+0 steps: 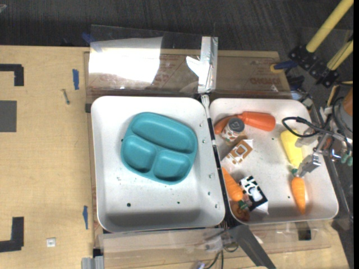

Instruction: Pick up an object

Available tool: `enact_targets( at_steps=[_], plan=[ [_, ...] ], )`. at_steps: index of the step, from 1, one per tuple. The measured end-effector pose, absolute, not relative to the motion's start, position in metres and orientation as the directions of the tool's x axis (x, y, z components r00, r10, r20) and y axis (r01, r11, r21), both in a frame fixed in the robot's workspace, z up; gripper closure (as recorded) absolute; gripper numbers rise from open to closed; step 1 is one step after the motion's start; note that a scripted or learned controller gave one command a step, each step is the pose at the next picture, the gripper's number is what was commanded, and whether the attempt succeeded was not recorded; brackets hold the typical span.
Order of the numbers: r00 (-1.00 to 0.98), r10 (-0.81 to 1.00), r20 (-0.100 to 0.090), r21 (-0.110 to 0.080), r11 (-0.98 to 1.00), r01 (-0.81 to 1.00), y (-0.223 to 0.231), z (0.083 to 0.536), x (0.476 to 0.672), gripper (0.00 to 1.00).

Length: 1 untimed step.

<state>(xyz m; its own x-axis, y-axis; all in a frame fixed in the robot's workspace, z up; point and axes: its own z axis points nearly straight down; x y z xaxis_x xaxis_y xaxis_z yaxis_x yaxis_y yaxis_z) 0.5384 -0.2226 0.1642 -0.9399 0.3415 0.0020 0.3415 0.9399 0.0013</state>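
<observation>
Plywood bench top (39, 167) carries 2 shallow white plastic bins side by side; dark floor is seen beyond.

Left bin (106, 206): 1 teal moulded tray with 3 compartments (159, 147); nothing else of note.

Right bin (263, 150): 1 long orange carrot-shaped toy (259, 120) at the far side; 1 orange carrot (299, 193) near the right wall; 1 more orange carrot (233, 187) by the left wall; 1 yellow banana-like toy (290, 147); 1 round brown-and-grey piece (231, 128); 1 small brown-and-white patterned block (240, 151); 1 black-and-white block (254, 193).

Gripper (307, 166) is low at the right side of the right bin, just beside the yellow toy and just above the right-hand carrot; whether it is released or clenched cannot be told, and nothing is seen between its tips.

Step judged: the approach to a pick, no object lifted yet; next, centring over 1 item, likely that carrot or the yellow toy, then closing and lifting, is called for.
</observation>
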Motion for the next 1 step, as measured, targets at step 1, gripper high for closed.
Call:
enact_targets(
  at_steps=[1],
  plan=[
    [-0.959,0.282,-0.009,0.005,0.959,0.282,-0.2195,0.0882,0.5298,0.0]
  ],
)
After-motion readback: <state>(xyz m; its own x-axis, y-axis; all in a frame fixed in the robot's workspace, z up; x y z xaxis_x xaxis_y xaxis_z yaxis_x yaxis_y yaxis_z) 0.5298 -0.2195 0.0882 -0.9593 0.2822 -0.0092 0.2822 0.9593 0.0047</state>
